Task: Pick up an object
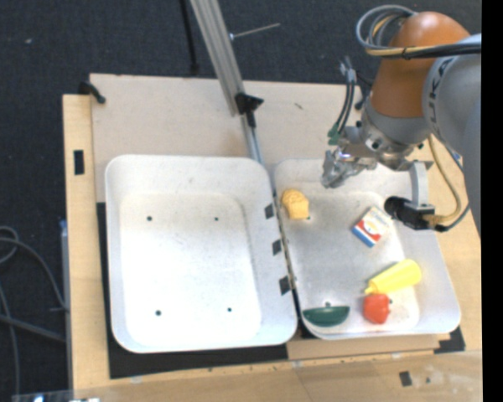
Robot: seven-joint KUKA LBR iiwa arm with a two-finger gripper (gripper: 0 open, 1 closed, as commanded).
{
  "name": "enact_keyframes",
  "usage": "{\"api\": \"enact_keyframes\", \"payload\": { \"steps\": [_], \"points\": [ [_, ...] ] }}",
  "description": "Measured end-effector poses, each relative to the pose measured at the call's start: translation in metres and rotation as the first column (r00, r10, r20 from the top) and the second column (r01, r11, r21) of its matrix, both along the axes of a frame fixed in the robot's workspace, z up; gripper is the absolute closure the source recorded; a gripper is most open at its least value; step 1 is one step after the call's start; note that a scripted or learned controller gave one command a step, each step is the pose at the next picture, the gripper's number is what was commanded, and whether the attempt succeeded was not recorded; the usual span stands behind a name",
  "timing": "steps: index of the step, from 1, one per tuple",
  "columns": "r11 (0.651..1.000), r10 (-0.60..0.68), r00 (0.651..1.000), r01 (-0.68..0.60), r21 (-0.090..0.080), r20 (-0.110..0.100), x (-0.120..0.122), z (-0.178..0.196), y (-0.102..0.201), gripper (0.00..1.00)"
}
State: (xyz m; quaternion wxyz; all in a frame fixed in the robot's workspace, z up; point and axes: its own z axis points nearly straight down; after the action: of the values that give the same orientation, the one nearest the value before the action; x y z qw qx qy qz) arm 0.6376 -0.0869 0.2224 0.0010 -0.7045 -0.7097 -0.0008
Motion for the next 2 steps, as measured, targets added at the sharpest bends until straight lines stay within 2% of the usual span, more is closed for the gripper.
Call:
{"api": "enact_keyframes", "payload": {
  "steps": [2],
  "points": [
    [1.000,-0.001,1.000,0.001,-0.002,0.002,0.028,-0.003,0.097,1.00]
  ]
}}
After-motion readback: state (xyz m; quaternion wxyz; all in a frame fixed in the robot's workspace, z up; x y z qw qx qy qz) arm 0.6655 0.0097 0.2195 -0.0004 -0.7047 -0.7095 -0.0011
